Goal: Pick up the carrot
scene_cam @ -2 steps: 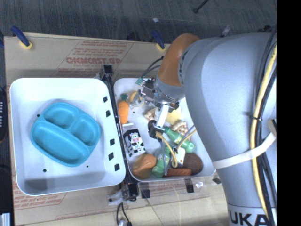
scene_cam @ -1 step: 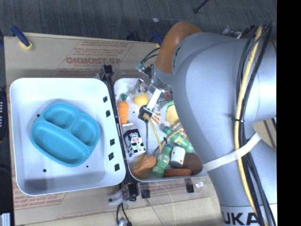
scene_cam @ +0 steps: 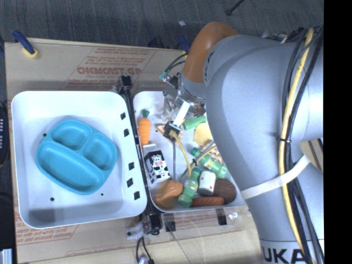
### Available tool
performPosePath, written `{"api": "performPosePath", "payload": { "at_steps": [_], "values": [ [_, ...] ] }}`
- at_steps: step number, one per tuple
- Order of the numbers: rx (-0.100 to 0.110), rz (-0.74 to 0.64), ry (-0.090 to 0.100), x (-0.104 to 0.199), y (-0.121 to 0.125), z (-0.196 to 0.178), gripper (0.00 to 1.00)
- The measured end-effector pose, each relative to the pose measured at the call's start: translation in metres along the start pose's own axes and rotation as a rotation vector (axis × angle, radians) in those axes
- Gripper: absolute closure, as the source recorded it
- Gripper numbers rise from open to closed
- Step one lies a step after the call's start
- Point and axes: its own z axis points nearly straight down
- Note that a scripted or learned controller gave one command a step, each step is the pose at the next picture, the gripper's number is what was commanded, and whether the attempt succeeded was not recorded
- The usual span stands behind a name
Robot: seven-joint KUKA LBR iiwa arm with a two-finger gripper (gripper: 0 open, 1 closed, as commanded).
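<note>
The small orange plastic carrot with a green top [scene_cam: 144, 130] is lying in the right shallow white bin [scene_cam: 150, 99], against its left wall. The end effector [scene_cam: 177, 104] is hovering near it; its open or closed state cannot be told.

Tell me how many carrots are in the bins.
1. The carrot lies in the right bin, beside its left wall. The arm covers part of that bin, so more may be hidden.

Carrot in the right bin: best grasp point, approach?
Grip the carrot across its thick orange middle, likely from straight above. It lies flat alongside the right bin's left wall, green top toward the far end; clearance on the wall side looks tight.
</note>
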Motion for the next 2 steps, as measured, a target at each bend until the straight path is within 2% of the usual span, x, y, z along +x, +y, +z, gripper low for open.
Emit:
{"api": "performPosePath", "payload": {
  "at_steps": [1, 2],
  "values": [
    [0.005, 0.226, -0.002, 0.0, -0.081, -0.085, 1.0],
    [0.007, 0.09, -0.001, 0.013, -0.162, -0.118, 1.0]
  ]
}}
